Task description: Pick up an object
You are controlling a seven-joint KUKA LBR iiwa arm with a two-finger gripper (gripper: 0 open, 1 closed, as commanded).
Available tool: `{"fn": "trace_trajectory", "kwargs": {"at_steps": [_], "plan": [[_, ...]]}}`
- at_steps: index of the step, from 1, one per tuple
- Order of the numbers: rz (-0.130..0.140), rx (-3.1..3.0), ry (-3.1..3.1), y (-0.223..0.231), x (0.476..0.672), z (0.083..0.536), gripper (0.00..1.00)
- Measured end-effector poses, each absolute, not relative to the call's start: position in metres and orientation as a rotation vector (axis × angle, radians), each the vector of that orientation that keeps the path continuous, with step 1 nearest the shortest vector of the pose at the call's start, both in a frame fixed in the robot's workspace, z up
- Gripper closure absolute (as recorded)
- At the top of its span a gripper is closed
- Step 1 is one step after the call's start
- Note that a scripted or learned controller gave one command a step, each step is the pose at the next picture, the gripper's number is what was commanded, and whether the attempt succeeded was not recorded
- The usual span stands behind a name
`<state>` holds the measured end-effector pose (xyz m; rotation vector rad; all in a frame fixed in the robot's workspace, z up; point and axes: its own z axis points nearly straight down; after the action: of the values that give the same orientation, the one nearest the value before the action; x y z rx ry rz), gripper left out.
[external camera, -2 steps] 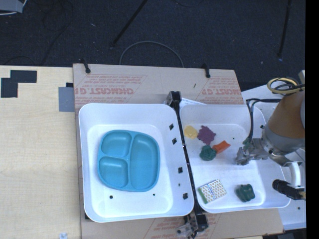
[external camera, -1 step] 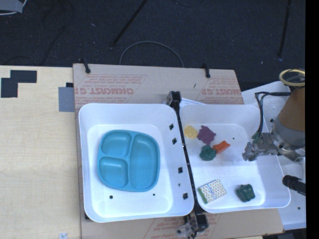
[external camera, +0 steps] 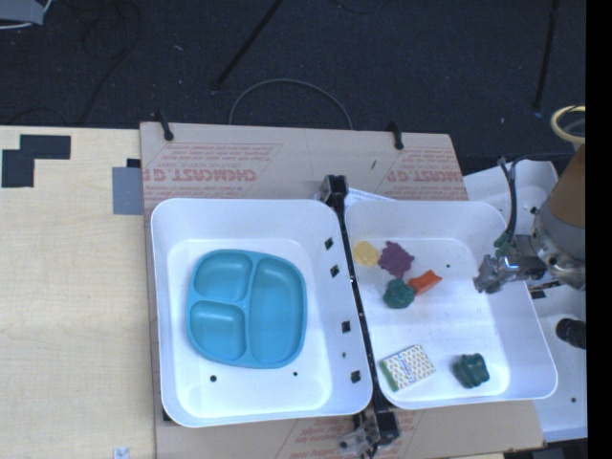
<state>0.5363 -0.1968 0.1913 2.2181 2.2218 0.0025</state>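
Note:
The right bin (external camera: 449, 395) holds a yellow piece (external camera: 365, 252), a purple piece (external camera: 395, 257), an orange piece (external camera: 425, 281) and a dark green round piece (external camera: 399, 295) clustered near its left wall. A patterned white card-like block (external camera: 406, 366) and a dark green lump (external camera: 469, 370) lie near its front. My gripper (external camera: 493, 277) hangs over the right side of this bin, to the right of the orange piece and apart from every object. Nothing shows between its tips.
The left bin (external camera: 172, 256) holds a blue divided plate (external camera: 248, 307). A black divider with clips (external camera: 345, 295) runs between the bins. Cardboard (external camera: 287, 165) lies under both bins. The arm's wrist and cables (external camera: 559, 247) crowd the right bin's right rim.

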Motion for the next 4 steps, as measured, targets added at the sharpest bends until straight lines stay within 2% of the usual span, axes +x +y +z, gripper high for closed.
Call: {"fn": "trace_trajectory", "kwargs": {"at_steps": [1,2,4], "plan": [[0.001,2.220,2.222,-0.198,0.537,0.211,1.00],[0.002,2.217,2.228,-0.147,0.548,0.222,1.00],[0.001,2.218,2.229,-0.054,0.557,0.230,1.00]]}}
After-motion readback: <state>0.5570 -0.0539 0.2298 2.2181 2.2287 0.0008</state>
